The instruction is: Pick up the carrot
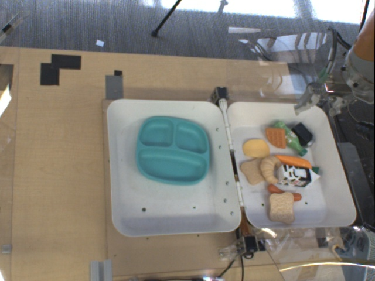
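The carrot [294,161] is seen lying in the right bin [334,157], a slim orange piece with a green tip, stretched across the top edge of a small black-and-white carton [295,176]. It is placed well below and slightly left of the gripper [316,97], which is held over the bin's upper right corner, apart from every item; whether its jaws are open or closed cannot be told, and nothing is seen between them. Touching the carrot's left end, a pale croissant-like piece [268,168] is found, with a yellow rounded piece [256,148] above it and a tan slice of bread [252,171] beside it. Nearer the gripper, an orange ridged piece [275,137], a green item [289,134] and a black block [302,133] are grouped. Farther below the carrot, a red sausage-like piece [284,191] and a toast slice [282,208] are laid. Farthest from the gripper, the left bin [123,174] is occupied by a teal divided plate [173,150].
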You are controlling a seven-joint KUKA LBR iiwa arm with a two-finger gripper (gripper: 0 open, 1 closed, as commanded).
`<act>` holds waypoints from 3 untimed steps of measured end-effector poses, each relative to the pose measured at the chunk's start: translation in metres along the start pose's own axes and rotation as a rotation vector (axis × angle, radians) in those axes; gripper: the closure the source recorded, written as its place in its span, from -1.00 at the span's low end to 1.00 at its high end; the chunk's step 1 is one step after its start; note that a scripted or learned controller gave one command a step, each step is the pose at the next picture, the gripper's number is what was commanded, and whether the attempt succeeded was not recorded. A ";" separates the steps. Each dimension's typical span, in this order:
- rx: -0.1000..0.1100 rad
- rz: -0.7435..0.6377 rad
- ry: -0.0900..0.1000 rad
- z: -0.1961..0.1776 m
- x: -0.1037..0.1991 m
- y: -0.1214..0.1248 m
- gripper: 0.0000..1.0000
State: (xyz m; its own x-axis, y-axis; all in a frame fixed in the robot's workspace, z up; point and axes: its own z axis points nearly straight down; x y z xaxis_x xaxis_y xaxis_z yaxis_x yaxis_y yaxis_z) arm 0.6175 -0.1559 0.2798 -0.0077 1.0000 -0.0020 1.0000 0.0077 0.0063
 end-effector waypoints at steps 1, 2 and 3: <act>0.014 0.096 0.004 0.118 0.008 -0.024 -1.00; -0.008 0.053 0.000 0.191 0.015 -0.038 -1.00; -0.017 0.048 -0.001 0.178 0.017 -0.035 1.00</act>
State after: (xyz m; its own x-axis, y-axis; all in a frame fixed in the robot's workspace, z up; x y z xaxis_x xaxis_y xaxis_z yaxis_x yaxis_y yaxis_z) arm 0.5835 -0.1394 0.1013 0.0407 0.9992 -0.0022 0.9989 -0.0407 0.0229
